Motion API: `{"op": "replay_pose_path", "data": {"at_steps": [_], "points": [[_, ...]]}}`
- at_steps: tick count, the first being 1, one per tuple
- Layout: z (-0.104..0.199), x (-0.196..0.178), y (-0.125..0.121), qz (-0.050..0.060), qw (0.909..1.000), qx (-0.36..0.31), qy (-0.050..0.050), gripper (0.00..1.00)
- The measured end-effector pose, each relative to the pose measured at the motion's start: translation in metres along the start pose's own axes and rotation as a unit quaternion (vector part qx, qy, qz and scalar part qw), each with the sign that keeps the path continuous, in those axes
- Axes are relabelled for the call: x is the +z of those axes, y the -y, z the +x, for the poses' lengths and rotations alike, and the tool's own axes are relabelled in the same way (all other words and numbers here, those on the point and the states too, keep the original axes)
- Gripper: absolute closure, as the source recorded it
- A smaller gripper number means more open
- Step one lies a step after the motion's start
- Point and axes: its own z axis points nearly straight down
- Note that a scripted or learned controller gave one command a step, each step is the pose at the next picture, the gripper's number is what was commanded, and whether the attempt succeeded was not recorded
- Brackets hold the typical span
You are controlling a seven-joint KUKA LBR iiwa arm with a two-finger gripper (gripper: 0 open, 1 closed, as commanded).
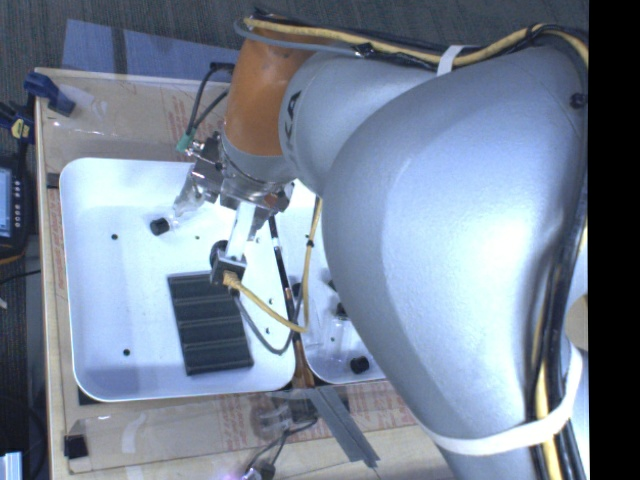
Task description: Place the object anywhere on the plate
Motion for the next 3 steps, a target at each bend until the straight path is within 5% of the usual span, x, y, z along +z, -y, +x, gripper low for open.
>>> {"op": "replay_pose_path", "data": {"at_steps": [1, 2, 3], "points": [[0.076, 0.117, -0.013, 0.001, 0.9978, 0.067, 0.001, 0.0], [0.084, 0.006, 0.027, 0.0, 0.9999, 0.015, 0.0, 0.0], [0.079, 0.002, -0.031, 0.0, 0.9966, 0.083, 0.001, 0.0]]}}
